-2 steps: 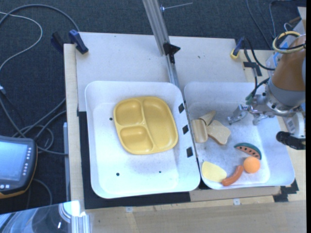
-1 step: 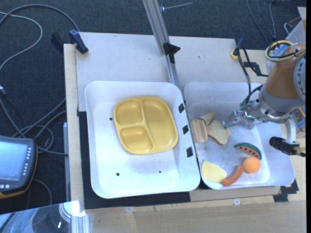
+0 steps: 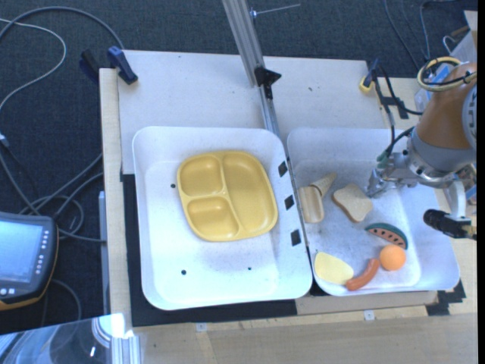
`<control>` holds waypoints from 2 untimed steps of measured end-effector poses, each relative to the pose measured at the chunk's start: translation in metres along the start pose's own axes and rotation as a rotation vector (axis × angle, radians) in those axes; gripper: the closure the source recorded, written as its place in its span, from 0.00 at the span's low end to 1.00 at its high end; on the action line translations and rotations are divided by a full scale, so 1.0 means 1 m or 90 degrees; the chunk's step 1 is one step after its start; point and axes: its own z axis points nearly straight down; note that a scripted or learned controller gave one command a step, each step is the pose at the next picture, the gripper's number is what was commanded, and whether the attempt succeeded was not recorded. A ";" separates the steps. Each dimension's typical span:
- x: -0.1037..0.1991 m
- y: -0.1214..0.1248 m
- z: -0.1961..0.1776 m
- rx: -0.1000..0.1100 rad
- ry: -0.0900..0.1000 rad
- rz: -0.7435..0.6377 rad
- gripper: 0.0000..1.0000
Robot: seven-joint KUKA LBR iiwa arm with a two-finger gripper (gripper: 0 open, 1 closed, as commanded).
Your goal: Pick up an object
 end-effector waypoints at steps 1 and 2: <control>0.009 -0.002 -0.058 -0.002 -0.001 -0.001 1.00; 0.005 -0.001 -0.103 -0.002 -0.002 0.000 1.00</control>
